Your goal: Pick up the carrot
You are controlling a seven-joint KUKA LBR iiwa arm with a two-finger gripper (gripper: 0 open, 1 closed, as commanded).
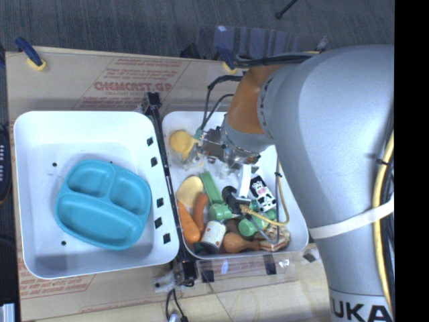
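Against the left wall of the R-hand bin [184, 121], toward its near corner, lies the carrot [189, 225]: orange, tapered, running lengthwise along the wall. Nothing grips it. Just beside it on the R sits a shorter red-orange piece [201, 208], touching or nearly so. A pale yellow item [190, 189] lies at the carrot's far tip. A white can [213, 234] w/ a red label stands by the carrot's near end.

Further R the pile gets dense: green pieces [220, 211], a brown lump [236, 243] and a cow-patterned block [263, 194], all crowded together. At the bin's far end, apart from the pile, rests a yellow rounded item [180, 141].

The gripper [216, 149] hangs over that far end, just R of the yellow rounded item and well apart from the carrot. Whether it's wide or closed can't be told, as the wrist covers it.

The L-hand bin [27, 180] holds a blue divided tray [102, 203].
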